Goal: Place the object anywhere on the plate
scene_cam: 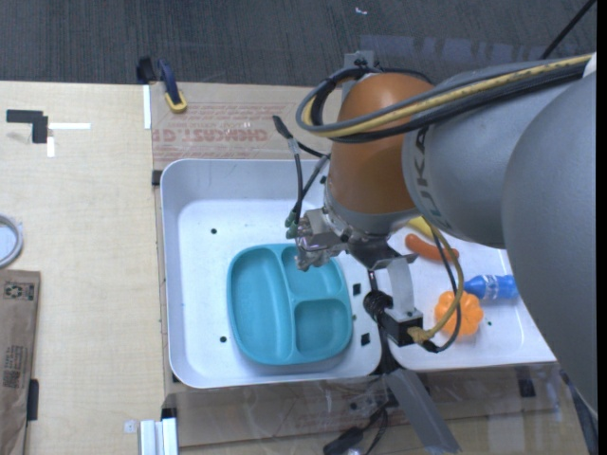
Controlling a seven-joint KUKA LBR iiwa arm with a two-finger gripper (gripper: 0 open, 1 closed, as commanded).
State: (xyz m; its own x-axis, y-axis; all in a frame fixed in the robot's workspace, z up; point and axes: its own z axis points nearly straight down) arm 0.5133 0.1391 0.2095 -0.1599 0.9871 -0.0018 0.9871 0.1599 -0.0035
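A roll of tape [5,242] lay at the far left of the bench. In the left bin [190,207] sat the blue plate [270,306], three compartments. My claw [311,250] hung at the plate's upper right edge; how it stood I could not tell. In the right bin [517,335] lay a carrot [432,247], an orange pumpkin [460,316] and a blue bottle [491,287], well off the plate.

Plate [285,306]: teal plastic, smooth, faint sheen. Left bin [190,254]: white plastic, smooth, semi-gloss. Worktop [76,254]: pale wood-grain, matt. Arm shell [512,150]: grey, smooth, satin; band [379,150] glossy orange. Cardboard sheet [228,136]: brown, matt. Pincer [311,245]: dull bare metal. Floor [237,17]: dark, rough carpet-like weave.
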